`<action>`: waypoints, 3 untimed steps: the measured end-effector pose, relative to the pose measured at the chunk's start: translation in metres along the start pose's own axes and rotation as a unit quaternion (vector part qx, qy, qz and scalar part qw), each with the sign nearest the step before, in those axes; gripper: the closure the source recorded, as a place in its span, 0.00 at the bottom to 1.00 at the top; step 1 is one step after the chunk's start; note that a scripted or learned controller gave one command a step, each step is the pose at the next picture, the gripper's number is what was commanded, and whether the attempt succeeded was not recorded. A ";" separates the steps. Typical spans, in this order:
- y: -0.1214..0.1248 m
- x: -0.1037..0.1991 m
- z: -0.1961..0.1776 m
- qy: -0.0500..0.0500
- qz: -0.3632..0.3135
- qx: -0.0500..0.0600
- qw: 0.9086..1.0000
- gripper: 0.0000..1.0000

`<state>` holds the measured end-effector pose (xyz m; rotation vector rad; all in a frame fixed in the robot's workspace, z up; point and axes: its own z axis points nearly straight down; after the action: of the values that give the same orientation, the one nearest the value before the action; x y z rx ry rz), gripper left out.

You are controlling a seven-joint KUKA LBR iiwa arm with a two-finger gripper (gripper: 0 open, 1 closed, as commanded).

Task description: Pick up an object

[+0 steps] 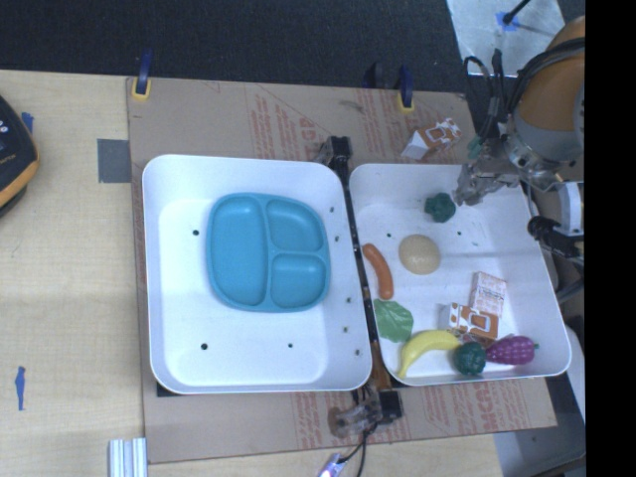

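The right bin [527,232] holds a dark green round item [439,207], a beige ball [419,254], an orange sausage [379,270], a green leaf [393,320], a yellow banana [426,350], a dark green ball [470,359], purple grapes [511,349] and two small cartons [480,304]. My gripper [469,188] hangs over the bin's far right part, just right of and slightly above the dark green round item. Nothing shows between its fingers.
The left bin [174,266] bears a blue divided plate [268,251]. A small orange-and-white packet [434,138] lies on the cardboard behind the right bin. Clamps stand at the back edge, and a yellow-black device [12,162] sits at far left.
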<state>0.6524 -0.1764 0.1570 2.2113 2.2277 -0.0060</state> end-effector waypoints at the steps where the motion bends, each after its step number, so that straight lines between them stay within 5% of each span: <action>1: -0.089 -0.035 0.039 0.002 0.002 0.002 1.000 1.00; 2: -0.154 0.031 -0.026 0.002 0.001 0.001 1.000 1.00; 3: -0.154 0.030 -0.026 0.002 0.001 0.001 1.000 0.00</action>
<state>0.4978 -0.1471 0.1825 2.2177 2.2290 -0.0036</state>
